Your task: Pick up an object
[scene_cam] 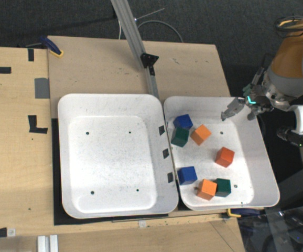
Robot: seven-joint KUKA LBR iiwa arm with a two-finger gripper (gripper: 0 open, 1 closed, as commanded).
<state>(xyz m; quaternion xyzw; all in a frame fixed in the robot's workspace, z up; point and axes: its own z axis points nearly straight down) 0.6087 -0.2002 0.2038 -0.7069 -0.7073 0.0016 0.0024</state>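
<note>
Left bin (109,156): far off to my claw's left, bare white floor with a few dark dots, nothing in it for me. Its rim meets the rim of the right bin (256,156), so the cubes stay corralled on one side, which is why all my choices sit together. Nearest that shared rim, well to the left of my claw and a little lower in view: a blue cube (183,122) touching a dark green cube (180,136), with an orange cube (201,134) just beside them; a tight cluster, poor room for fingers. Lower left of my claw, near the bin's front: a second blue cube (187,175) standing apart, then an orange cube (207,188) pressed against a green cube (223,187). Below my claw and slightly left: a red cube (225,156), alone on open floor, well apart from the rest; I judge it the easiest pick, since nothing crowds its sides. My claw (240,108) hangs over the back right corner of the right bin, one finger slanting down-left toward the floor, carrying nothing. I cannot tell from this angle how wide it is set. I read the pose as a hover before descent: high, off to the edge, clear of every cube. No cube lifted yet. Risk: in either cluster a finger would nudge the neighbouring cube.
</note>
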